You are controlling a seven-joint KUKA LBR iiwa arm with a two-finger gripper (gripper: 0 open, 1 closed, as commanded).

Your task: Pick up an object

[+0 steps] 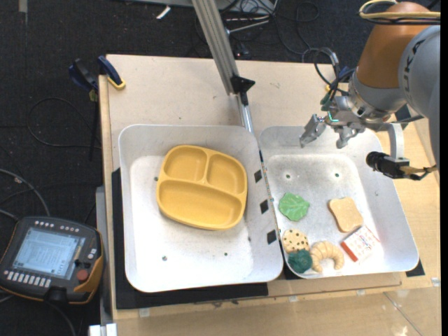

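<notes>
Presently: spread-fingered, empty two-finger gripper (pixel 326 133) over right shallow white bin's (pixel 381 194) twelve-o'clock rim; beige bench (pixel 168 93), dark carpet (pixel 49 26), nine-o'clock grey pendant (pixel 49 257).

The arm (pixel 402 47) is cut off by the right and top edges. The teach pendant (pixel 49 256) at near left runs past the left edge. Print on the small red-and-white packet (pixel 360 243) is too small to read.

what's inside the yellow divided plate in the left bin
Nothing visible: the yellow divided plate shows three bare compartments. It lies in the left bin; whatever is beneath the plate is covered.
</notes>
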